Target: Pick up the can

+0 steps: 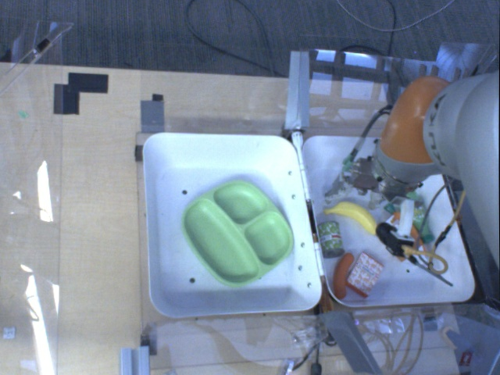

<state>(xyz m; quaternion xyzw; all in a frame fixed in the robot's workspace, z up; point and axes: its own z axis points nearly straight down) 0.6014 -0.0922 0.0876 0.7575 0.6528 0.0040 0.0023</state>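
Can sitting against the left wall of the right bin, arm parked over the bin's back half

The can (330,237), green label and lying tipped, is right up against the left wall of the right bin (461,287), about halfway down. Just beside it toward the back is a banana (353,214); toward the front edge, a red-and-white box (364,274) lies on something round and reddish. More small stuff is piled by the right wall, too jumbled to name. The left bin (164,287) holds a green divided tray (237,230). The arm (437,123) leans in from the right, and its claw (367,176) hangs over the right bin's back part, well apart from the can; open or shut, can't tell, it's a dark blur.
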